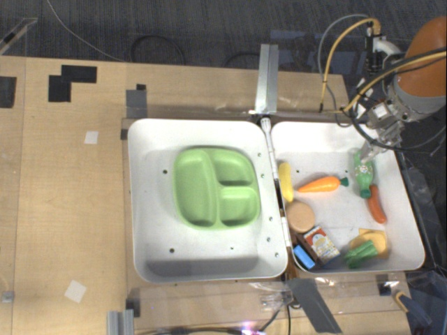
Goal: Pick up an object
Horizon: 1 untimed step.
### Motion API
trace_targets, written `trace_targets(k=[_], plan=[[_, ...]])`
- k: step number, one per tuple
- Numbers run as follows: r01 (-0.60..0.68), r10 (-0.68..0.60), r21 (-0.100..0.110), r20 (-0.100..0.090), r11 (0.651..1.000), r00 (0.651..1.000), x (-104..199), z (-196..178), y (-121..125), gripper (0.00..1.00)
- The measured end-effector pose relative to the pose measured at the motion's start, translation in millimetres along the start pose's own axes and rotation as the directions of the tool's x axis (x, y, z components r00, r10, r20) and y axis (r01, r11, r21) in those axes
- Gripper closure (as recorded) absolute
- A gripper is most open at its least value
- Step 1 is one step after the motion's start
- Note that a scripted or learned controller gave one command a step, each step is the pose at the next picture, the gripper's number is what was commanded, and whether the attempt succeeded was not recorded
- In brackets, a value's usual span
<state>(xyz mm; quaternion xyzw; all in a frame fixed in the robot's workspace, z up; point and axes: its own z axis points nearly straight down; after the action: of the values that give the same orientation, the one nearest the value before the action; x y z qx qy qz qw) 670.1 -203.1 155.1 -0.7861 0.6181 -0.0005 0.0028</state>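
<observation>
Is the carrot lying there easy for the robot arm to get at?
Probably yes. The carrot lies apart from its neighbours in the right bin, nothing on top, and the gripper hangs close by.

It looked like a robotics lab; a plywood table (63, 208) carried two white bins (202, 271) clamped in metal brackets (267, 75); loose cables (342, 47) trailed over dark carpet (174, 12); toy plastic foods (321, 184) lay as test pieces.
</observation>
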Motion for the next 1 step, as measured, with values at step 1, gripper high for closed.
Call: trace_targets(k=[1], plan=[[0.011, -0.011, 0.015, -0.008, 1.000, 1.000, -43.5, -111.9, -13.8, 1.00]])
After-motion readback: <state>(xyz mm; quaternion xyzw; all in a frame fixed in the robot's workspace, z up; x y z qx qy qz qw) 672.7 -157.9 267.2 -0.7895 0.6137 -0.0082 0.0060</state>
